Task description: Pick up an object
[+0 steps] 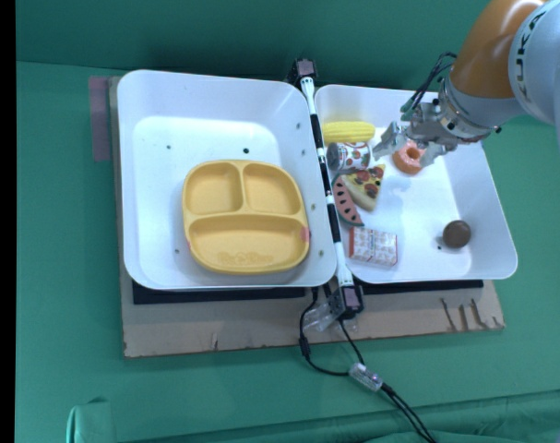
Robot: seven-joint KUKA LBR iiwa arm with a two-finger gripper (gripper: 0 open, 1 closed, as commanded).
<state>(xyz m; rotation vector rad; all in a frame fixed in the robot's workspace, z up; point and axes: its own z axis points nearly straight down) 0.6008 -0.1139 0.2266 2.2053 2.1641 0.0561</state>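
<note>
My gripper hangs over the back of the right bin, open, with its fingers on either side of an orange donut. The donut lies low between them, and I cannot tell whether they touch it. To its left are a yellow corn cob, a small tin, a pizza slice and a watermelon slice. A red and white packet lies near the front, and a brown ball sits at the right.
The left bin holds a yellow divided plate. A black and white bar runs between the two bins, and cables trail off the front of the bench. The arm's orange band rises at the upper right.
</note>
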